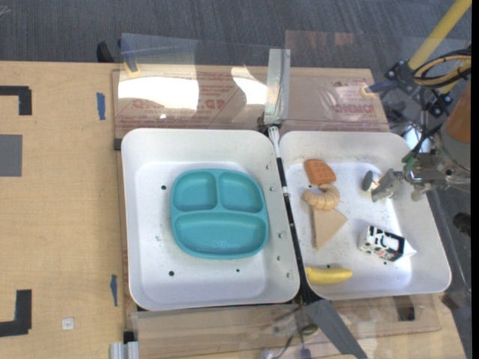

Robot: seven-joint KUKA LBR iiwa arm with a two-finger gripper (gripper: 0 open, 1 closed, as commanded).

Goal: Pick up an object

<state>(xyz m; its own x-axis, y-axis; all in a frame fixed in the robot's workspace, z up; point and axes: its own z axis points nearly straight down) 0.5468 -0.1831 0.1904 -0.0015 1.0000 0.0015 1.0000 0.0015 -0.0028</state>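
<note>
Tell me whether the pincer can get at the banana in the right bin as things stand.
Probably yes. The banana lies alone by the near rim of the right bin, nothing on top of it, and the pincer hangs over the same bin. The rim beside it could crowd a grasp.

Teal divided plate sits in left bin.

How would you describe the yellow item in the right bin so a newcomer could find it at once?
Start at the right bin, the one beside the bin holding the teal divided plate. Go to its near left corner: the banana lies there on its side. It is the bin's one bright yellow, long curved piece.
</note>
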